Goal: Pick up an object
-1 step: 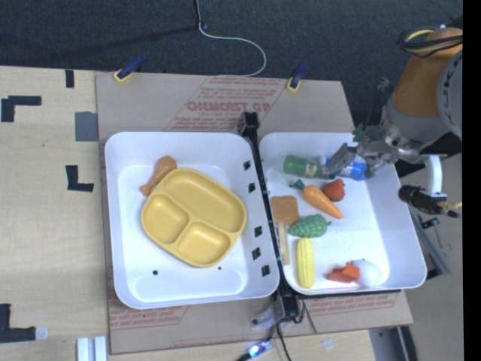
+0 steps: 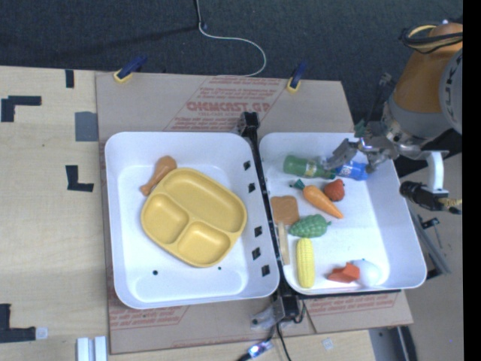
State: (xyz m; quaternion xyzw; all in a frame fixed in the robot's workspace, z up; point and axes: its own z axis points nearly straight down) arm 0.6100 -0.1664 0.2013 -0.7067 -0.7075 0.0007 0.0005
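**Crowded grasp at 12 o'clock of the right bin — wrong-item risk**

Gripper [image 2: 342, 156] sits low over the top of the right bin [image 2: 398, 224], right at the green bottle [image 2: 304, 165]. Grip state: cannot tell from this angle, and nothing visibly sits in it.

Likely target, my read: the green bottle, lying flat at roughly 12 o'clock in the bin. Long axis runs 9-to-3 across the view, slightly tilted down toward 3; which end is the cap is too small to tell.

Risks:
- Blue object [image 2: 356, 171] and red tomato-like toy [image 2: 335, 189] lie just beside the tool at its 4–5 o'clock. A closing grip could catch or shove either one.
- Bottle lies flat and round, so it could roll toward the bin wall if pinched along its length rather than across.
- Carrot [image 2: 323, 201] lies near, at 6 o'clock of the bottle, pointing 10-to-4; a sideways sweep would knock it.
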